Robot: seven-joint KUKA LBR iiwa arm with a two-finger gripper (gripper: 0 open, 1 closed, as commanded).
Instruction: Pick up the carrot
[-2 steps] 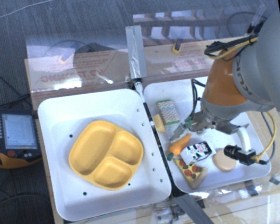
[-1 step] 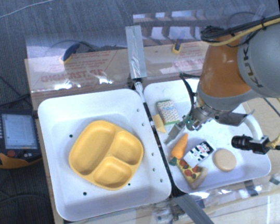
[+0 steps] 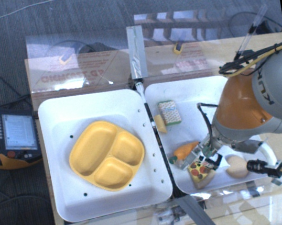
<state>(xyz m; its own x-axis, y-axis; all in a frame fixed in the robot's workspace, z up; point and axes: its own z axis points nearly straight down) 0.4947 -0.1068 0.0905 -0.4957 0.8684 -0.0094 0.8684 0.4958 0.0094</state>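
Camera view: your pincer (image 3: 205, 153) hung low beside the carrot (image 3: 186, 150), positioned for a grasp; its closure could not be told.

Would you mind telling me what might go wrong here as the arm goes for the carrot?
1. The carrot lies tight against the pizza slice, so the hand could catch or nudge the slice instead.
2. The egg sits close by on the bin floor; a sweeping approach might knock it.
3. The carrot lies near the bin wall, limiting room.
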